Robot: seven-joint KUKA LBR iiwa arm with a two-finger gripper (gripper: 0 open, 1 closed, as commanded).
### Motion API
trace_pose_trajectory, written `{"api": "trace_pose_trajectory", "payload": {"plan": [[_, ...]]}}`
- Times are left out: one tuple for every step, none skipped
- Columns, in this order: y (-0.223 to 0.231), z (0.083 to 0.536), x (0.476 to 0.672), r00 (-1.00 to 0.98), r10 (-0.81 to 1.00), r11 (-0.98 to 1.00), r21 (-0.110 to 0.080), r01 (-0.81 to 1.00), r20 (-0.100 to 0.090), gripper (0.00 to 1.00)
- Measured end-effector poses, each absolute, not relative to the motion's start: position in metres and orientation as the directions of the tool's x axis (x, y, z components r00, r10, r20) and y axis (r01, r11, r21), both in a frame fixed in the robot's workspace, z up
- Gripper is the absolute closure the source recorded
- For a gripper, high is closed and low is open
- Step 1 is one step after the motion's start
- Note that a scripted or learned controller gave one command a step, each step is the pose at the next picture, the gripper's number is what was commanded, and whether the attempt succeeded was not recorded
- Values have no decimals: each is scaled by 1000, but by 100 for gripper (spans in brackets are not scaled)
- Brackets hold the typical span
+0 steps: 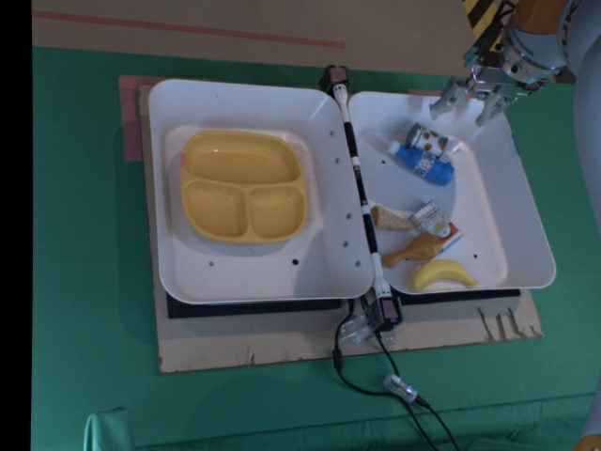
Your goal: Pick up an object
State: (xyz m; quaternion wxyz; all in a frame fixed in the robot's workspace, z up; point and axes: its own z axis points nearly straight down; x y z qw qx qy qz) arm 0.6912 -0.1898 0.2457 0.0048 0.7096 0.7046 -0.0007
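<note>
1. Gripper: fingers spread wide, nothing between them, poised over right bin far rim.
2. Blue bottle: just below gripper, lying flat, beside spotted can.
3. Further below: possibly a bread piece, small packet, drumstick, banana.
4. Far left of gripper: yellow divided tray, left bin.

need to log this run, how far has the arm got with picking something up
Nothing looks picked yet. The tool hangs open above the far edge of the right bin, nothing between its fingers. The bottle, banana, drumstick and other items lie in that bin. Left: descend, close on one, lift.
</note>
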Motion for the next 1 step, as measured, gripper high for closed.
{"api": "trace_pose_trajectory", "payload": {"plan": [[-189, 186, 666, 5, 1000, -5, 11, 1000, -9, 0]]}}
